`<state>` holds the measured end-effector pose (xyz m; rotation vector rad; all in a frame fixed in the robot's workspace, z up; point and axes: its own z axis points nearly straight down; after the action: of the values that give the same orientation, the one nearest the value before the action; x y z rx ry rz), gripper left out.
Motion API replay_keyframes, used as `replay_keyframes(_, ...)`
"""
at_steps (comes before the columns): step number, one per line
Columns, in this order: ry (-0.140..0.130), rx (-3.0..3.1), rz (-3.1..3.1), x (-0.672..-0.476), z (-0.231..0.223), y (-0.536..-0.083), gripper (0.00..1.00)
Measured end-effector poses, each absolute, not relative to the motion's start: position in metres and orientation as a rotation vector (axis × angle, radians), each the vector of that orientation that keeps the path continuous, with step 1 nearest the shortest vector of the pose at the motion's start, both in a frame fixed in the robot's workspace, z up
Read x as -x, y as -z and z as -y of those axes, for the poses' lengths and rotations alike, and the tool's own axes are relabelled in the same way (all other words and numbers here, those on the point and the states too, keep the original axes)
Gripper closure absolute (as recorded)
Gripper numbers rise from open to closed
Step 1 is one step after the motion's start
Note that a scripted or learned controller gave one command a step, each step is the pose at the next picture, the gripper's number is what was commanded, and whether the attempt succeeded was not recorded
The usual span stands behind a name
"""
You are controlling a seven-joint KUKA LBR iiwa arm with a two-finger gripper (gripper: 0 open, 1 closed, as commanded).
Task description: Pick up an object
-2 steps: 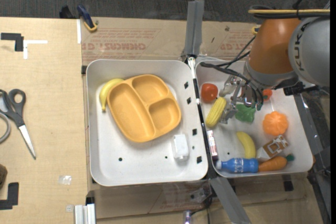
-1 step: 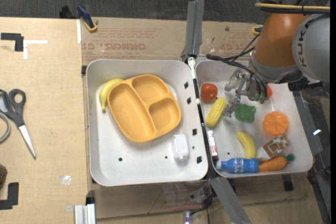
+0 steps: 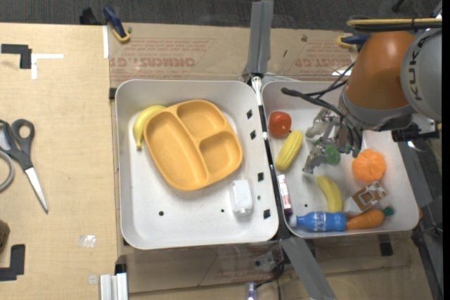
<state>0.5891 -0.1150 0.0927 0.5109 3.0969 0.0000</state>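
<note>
Down at the near edge of the right bin (image 3: 411, 218), a blue bottle (image 3: 320, 222) lies on its side, nose to tail with a carrot (image 3: 365, 219). Just behind the carrot sits a small brown-and-white patterned block (image 3: 370, 194), and beside it a small banana (image 3: 330, 193) lies in the open. Over in the left bin (image 3: 133, 221), a little white object (image 3: 241, 196) rests near the front corner.

Moving up the bench: an orange (image 3: 369, 166) sits on the right, close to the arm (image 3: 394, 77). The gripper (image 3: 325, 144) hangs over the middle of the right bin, and whether it has hold of anything cannot be made out from up here; the metal parts blur together. Just left of it lies a corn cob (image 3: 289, 150), tilted, with a red tomato (image 3: 280, 124) right behind.

In the left bin, a yellow divided plate (image 3: 193, 144) fills the centre, a second banana (image 3: 144, 121) curving along its far-left rim. On the bench to the left lie scissors (image 3: 27, 158).
</note>
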Motion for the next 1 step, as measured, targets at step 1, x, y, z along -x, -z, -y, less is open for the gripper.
replay_keyframes(1, 0.0, -0.389, -3.115, -0.5242, 0.1338, -0.0922, 0.0)
